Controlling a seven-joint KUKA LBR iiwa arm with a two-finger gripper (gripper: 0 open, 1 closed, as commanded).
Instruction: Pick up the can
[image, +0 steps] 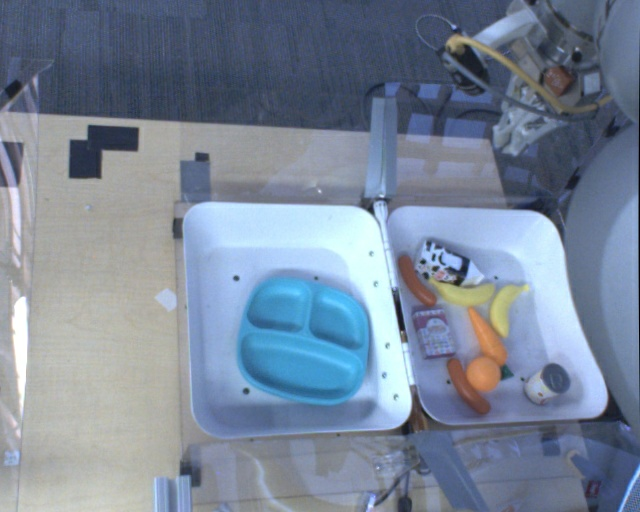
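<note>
The can (546, 383) is small and cream-coloured with a dark grey end facing up. It rests in the near right corner of the right bin (560, 250). My gripper (513, 130) hangs well beyond that bin's far edge, at the top right of the camera view, over the bench frame and among yellow and black cables. It is far from the can and nothing shows in it.
The right bin also holds a cow-patterned carton (443, 264), two bananas (490, 298), a carrot (487, 335), an orange (483, 374), two sausages (416, 280), and a small purple box (433, 331). A blue divided plate (303, 340) lies in the left bin (215, 300).
</note>
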